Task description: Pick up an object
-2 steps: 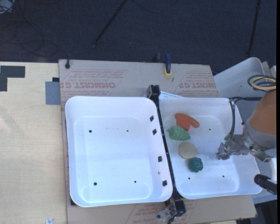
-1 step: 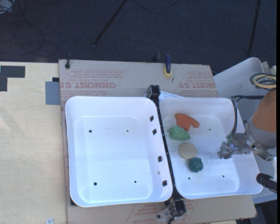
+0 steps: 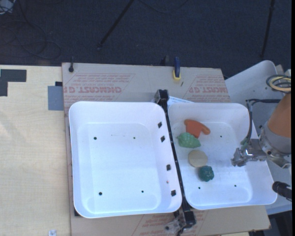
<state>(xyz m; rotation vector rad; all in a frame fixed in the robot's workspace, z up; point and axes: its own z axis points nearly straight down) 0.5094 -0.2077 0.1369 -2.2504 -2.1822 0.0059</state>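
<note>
Over on the left the pale wooden table [image 3: 24, 146] carries a sheet of brown cardboard [image 3: 137, 85], and on that sit the two white bins, touching along a row of black clips. The left bin [image 3: 78, 156] comes first. In the right bin [image 3: 236, 193], four small things lie in a loose line near its left wall: an orange piece [image 3: 196, 127] at the top, a green lump [image 3: 188, 140] touching just below it, a tan disc [image 3: 197, 158], then a dark teal lump [image 3: 205, 173]. At the bin's right edge hangs the tool [image 3: 240, 157], well apart from all four; whether it is clenched or released I cannot tell.
</note>
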